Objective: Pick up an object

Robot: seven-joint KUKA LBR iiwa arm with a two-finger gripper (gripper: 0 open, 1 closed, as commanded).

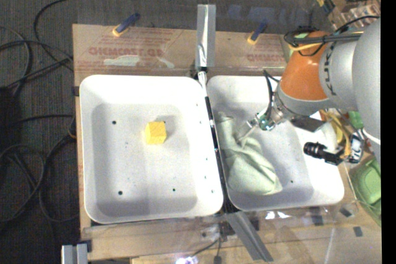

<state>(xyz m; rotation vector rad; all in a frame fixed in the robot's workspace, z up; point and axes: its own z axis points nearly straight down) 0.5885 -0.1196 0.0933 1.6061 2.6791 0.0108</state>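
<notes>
A small yellow block (pixel 156 132) lies in the middle of the left bin (pixel 105 96). A crumpled pale green cloth (pixel 247 161) fills the left half of the right bin (pixel 303 191). My gripper (pixel 258 127) reaches in from the right and hangs low over the cloth's upper edge, its tip at or just above the fabric. The arm's grey wrist and orange band (pixel 303 74) sit above and to the right of it.
A metal divider post (pixel 205 34) stands at the back between the two bins. Blue and yellow clamps (pixel 125 24) hold the brown board behind them. Cables lie on the dark floor to the left. A green object (pixel 370 185) sits off the bench's right edge.
</notes>
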